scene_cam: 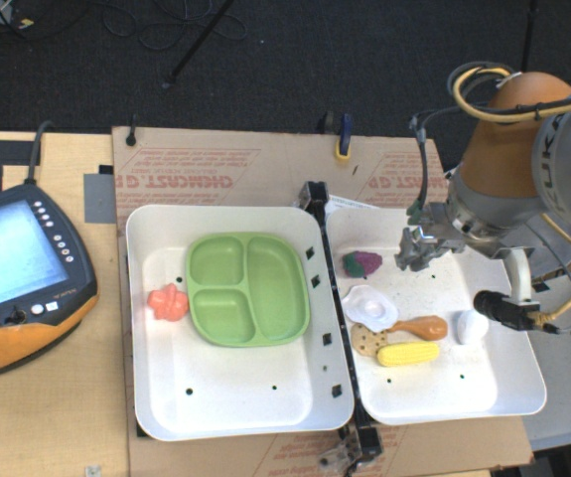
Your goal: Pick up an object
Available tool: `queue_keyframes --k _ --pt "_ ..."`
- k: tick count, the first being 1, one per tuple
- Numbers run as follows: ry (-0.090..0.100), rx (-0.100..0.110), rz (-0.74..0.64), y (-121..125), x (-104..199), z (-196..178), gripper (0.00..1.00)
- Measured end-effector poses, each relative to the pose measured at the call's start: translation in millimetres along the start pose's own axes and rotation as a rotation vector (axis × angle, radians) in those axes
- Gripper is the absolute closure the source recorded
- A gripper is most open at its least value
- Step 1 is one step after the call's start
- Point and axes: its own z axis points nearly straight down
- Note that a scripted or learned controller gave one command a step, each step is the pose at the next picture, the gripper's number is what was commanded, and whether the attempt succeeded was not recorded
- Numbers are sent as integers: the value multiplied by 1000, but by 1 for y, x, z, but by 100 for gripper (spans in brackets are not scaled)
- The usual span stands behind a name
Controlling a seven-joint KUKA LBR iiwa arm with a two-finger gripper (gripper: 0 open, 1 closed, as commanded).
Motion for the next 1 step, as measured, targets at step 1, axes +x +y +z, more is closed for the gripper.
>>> queue_keyframes --k 1 --pt "1 2 1 0 -2 -15 100"
